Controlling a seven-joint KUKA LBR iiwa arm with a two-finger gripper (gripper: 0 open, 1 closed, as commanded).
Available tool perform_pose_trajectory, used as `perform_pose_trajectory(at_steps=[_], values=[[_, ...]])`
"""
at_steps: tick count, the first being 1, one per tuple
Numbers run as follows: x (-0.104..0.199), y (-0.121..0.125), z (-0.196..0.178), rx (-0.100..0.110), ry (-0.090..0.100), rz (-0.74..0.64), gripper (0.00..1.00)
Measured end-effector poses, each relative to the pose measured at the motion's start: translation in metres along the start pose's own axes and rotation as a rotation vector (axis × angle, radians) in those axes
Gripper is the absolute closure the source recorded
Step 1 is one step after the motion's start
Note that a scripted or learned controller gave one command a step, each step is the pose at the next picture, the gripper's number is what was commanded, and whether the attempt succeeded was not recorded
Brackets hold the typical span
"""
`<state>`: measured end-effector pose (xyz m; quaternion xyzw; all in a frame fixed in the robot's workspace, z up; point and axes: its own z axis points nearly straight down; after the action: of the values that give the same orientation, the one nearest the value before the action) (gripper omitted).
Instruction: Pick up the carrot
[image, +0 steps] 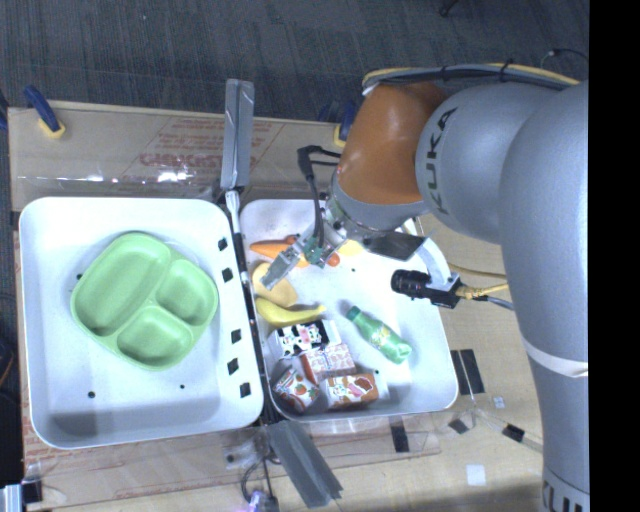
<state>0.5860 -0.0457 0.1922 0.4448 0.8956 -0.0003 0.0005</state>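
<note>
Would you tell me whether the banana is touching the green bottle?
Apart: the camera view shows bare white bin floor between the banana and the green bottle.

Orange carrot (272, 246); yellow banana (288, 312) just below it. Green bottle (379, 335) right of the banana. Pale green divided plate (145, 298) in the left white bin (60, 400).

The arm's wrist hid part of the carrot (272, 247) — the gripper (300, 255) covered its right end, and the finger state was unreadable.
</note>
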Motion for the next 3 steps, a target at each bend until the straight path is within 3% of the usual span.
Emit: perform_pose_trajectory(at_steps=[1,2,3], values=[[-0.056,-0.008,0.082,-0.016,-0.011,-0.143,0.0],[-0.065,-0.003,0.089,-0.012,-0.009,-0.144,0.0],[-0.074,-0.027,0.069,-0.002,-0.002,-0.253,0.0]])
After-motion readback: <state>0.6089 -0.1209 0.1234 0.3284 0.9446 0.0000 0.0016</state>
